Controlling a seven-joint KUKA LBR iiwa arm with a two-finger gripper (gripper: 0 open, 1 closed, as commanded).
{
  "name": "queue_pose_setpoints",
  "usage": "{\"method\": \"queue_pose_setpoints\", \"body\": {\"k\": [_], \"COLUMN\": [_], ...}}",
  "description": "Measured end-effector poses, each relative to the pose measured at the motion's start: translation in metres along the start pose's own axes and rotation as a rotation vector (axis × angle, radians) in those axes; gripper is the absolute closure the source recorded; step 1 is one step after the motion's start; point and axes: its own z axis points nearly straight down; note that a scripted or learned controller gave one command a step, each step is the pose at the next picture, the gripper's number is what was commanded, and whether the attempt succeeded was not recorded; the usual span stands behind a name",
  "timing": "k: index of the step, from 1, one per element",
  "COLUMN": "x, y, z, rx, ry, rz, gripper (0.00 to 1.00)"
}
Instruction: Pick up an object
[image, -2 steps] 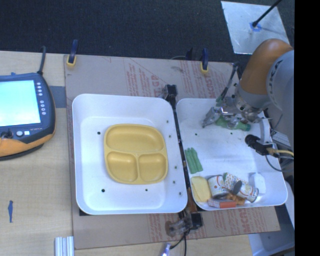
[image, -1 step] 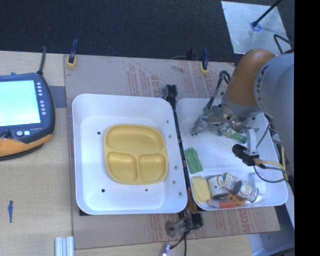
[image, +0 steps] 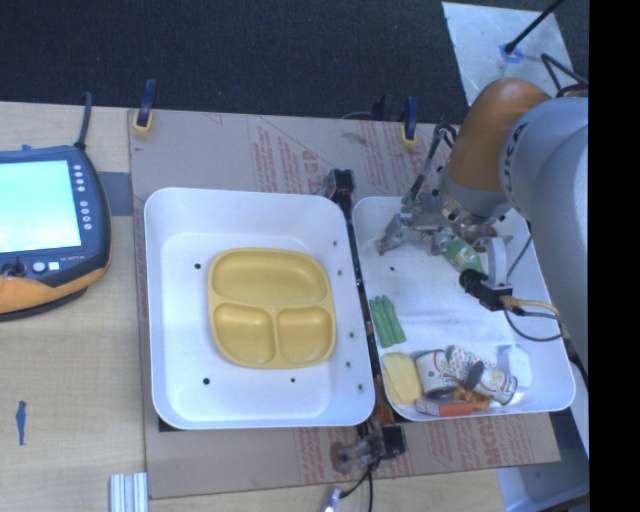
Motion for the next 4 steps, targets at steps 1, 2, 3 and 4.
{"method": "queue_pose_setpoints", "body": {"k": [1,2,3,4], "x": [0.075,0.057,0.033,0.019], "y": [0.002,-0.025,0.000,0.001], "z": [-0.101,-0.259,-0.126,-0.232], "rx": [-0.003,-0.002,0.004,-0.002], "ry": [0.001,-0.001,-0.001,-0.001], "rz": [-0.001,0.001,0.000,0.000], "gripper": [0.00,0.00,0.00,0.00]}}
